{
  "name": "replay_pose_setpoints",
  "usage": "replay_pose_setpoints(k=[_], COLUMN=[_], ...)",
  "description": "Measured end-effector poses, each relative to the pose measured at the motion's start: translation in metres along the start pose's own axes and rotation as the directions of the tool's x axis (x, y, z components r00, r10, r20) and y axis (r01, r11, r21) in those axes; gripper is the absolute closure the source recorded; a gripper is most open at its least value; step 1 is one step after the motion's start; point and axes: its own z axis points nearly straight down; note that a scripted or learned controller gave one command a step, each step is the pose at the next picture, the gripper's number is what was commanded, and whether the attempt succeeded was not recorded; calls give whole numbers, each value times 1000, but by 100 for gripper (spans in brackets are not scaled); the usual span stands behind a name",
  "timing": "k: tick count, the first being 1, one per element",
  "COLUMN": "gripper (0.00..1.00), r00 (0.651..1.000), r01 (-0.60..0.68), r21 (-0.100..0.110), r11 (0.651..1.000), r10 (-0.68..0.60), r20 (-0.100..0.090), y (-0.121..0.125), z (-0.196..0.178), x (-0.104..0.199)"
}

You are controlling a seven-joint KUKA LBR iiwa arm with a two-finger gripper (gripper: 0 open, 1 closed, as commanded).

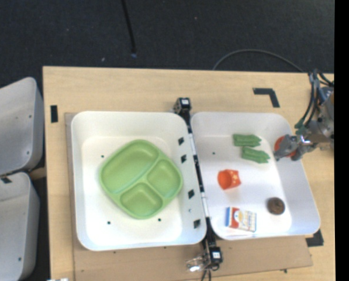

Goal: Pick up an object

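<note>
The right bin holds several small objects. Two green pieces lie near its back: one and, just in front of it, another. An orange-red cup sits in the middle. Toward the front right lies a brown round object, and a white box with red and blue print rests at the front. My gripper reaches in over the bin's right rim, level with the green pieces and about 40 px to their right. It is apart from every object, and nothing is seen in it.
The left bin carries a green divided plate. A black-clipped divider runs between the two bins. Cables and arm hardware crowd the right edge of the bench. White chair shapes stand off the bench at left.
</note>
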Motion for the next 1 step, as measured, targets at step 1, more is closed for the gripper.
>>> replay_pose_setpoints(k=[1], gripper=[100], r00=[1000], r01=[3], r21=[6], r11=[1000], r10=[-3], r20=[-3], y=[8], z=[7], x=[59])
